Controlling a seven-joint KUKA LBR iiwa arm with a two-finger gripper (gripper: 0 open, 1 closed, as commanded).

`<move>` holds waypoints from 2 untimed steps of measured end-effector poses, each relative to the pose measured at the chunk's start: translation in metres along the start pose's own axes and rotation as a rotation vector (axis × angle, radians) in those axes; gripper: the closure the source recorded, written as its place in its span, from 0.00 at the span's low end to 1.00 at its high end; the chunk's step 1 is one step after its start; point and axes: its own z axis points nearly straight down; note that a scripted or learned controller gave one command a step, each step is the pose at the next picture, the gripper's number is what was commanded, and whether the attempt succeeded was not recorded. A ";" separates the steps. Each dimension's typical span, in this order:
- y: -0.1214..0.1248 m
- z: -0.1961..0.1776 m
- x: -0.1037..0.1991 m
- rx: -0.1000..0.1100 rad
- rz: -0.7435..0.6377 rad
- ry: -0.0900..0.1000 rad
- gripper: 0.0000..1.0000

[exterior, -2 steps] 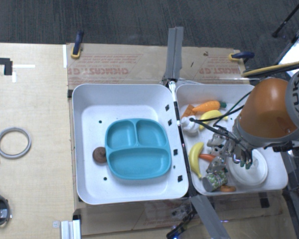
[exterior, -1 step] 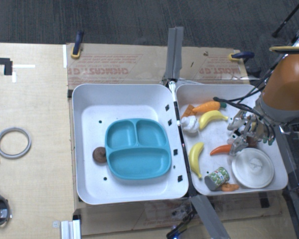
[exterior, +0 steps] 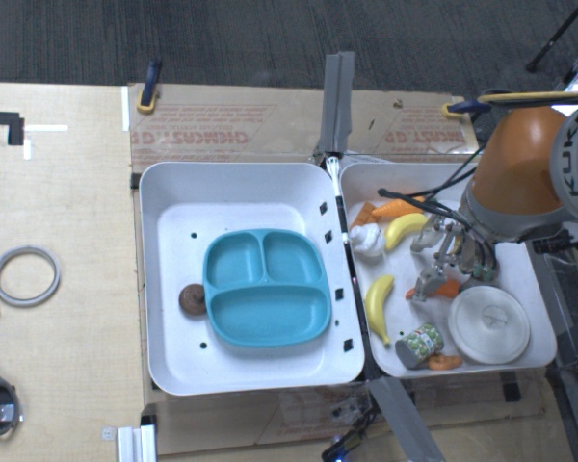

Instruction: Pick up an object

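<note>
Camera view is showing the metal two-finger tool (exterior: 432, 282) hanging low in the right shallow white bin (exterior: 539, 287) — whether it is spread or pinching, I cannot tell. It is hovering over a small orange piece (exterior: 445, 290), beside the round white lidded bowl (exterior: 488, 323). Going straight down — away from the lower yellow banana (exterior: 379, 304) — looks wisest.

The left bin (exterior: 164, 258) holds a divided plate (exterior: 267, 287), with a small round object (exterior: 192, 299) touching its left edge. In the right bin (exterior: 539, 287) lie 2 bananas (exterior: 406, 228) (exterior: 379, 305), a round lid (exterior: 488, 323) and a can (exterior: 420, 345). A tape roll (exterior: 24, 275) lies left of both bins.
</note>
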 end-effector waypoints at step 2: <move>0.036 -0.137 0.067 0.000 0.013 -0.002 1.00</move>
